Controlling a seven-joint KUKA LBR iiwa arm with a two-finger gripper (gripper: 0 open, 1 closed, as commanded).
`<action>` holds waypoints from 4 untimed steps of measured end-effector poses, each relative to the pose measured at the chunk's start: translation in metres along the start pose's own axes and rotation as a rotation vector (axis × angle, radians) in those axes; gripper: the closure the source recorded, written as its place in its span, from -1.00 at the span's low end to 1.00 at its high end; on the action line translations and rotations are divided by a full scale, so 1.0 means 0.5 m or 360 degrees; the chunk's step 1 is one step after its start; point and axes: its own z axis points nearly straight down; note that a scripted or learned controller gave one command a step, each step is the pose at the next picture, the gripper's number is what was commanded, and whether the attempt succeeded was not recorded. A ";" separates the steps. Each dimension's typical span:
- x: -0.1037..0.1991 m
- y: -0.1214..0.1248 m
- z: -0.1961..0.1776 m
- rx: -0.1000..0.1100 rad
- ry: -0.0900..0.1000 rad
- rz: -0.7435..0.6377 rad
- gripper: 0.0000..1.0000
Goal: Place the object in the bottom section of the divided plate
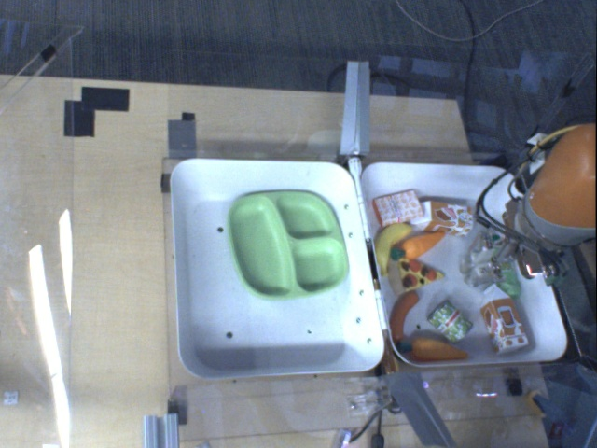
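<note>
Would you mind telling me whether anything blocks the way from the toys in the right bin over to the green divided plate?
Only the raised rims where the two bins meet lie between; the green divided plate sits open in the left white bin.

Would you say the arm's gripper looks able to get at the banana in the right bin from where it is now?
Probably yes: the gripper hangs over the same bin, and the banana lies uncovered by the left wall.

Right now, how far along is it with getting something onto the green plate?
Nothing looks done: the green divided plate in the left bin holds no item. The gripper hangs over the right bin, among the toy food. Picking and placing remain.
</note>
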 end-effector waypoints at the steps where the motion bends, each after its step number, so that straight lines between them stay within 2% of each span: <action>1: 0.127 0.009 -0.003 0.0000 0.0004 0.0122 1.00; 2: 0.126 0.011 -0.004 0.0002 0.0000 -0.0136 1.00; 3: 0.118 0.012 -0.028 0.0007 -0.0015 -0.0134 1.00; 4: 0.109 0.012 -0.003 -0.0005 0.0003 -0.0678 1.00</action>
